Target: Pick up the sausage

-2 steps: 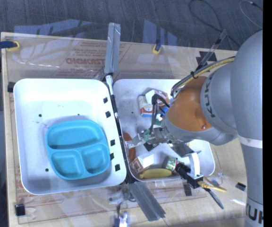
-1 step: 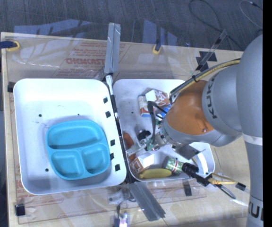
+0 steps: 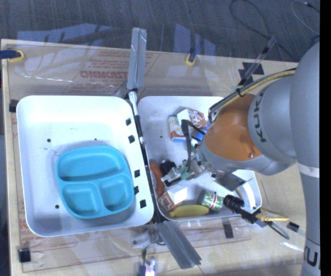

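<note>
The arm reaches in from the right and its pincer (image 3: 184,171) hangs low in the right bin (image 3: 154,105), over the crowded left half; whether the pincer is spread or pressed together I cannot tell, since the orange band and wrist hide most of it and the clutter blurs the rest; nothing can be seen pinched in it. The sausage (image 3: 157,177), as best I can judge, is the reddish-brown piece lying along the bin's left wall, just left of the pincer and seemingly apart from it; a dark small thing (image 3: 167,167) sits beside its upper end and a carton (image 3: 171,198) lies near its lower end. To do this step well, the pincer should shift toward that wall before closing; it should straddle the sausage across its short side, near the middle, so the piece does not swing; the wall leaves little room for the outer tip, so a slight tilt away from the rim may help; go down gently, since a round skin will likely roll or slip; the blue tray (image 3: 93,180) in the left bin (image 3: 33,114) plays no part.
</note>
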Robot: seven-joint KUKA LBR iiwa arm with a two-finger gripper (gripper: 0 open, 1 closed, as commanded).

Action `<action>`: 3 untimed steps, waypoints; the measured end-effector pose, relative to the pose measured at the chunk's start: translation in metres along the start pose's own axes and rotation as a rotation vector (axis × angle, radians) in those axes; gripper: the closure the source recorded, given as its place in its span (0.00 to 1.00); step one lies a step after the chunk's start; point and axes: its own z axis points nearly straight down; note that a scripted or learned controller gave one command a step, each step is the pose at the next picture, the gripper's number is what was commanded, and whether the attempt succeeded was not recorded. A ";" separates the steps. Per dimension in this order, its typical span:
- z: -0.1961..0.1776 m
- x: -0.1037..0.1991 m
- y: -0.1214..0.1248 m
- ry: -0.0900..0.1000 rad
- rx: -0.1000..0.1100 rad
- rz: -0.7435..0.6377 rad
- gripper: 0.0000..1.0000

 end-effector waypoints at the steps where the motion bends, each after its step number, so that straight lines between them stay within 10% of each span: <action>1: -0.116 -0.030 -0.018 0.032 0.027 -0.193 1.00; 2: -0.116 -0.029 -0.018 0.033 0.028 -0.193 0.00; 3: -0.015 0.005 0.030 0.025 0.026 -0.285 0.00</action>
